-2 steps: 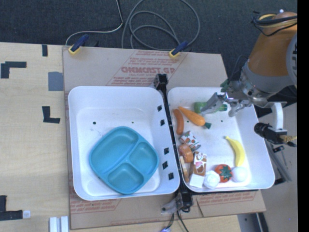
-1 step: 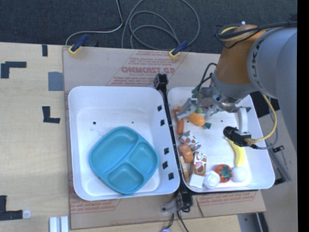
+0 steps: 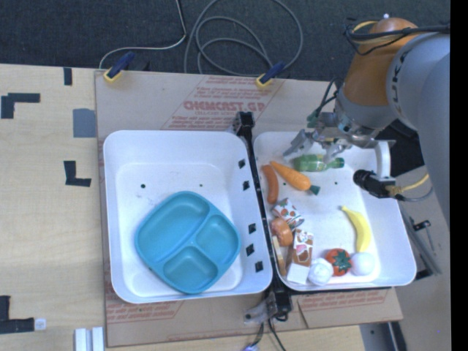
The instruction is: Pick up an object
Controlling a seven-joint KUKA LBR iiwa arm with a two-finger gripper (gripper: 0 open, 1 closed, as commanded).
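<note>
2 white bins (image 3: 117, 196) on cardboard sheet (image 3: 212, 104)

The grey arm (image 3: 420, 72) reaches in from the right, its orange band (image 3: 369, 68) above the wrist; the wrist bends downward and leftward; the gripper (image 3: 316, 145) hangs low at the arm's end, its metal fingers (image 3: 298, 143) splayed apart and pointing down and left.

Glossy white plastic bins (image 3: 117, 196); smooth blue plastic tray (image 3: 187, 241); matt cardboard underlay (image 3: 212, 104).
</note>
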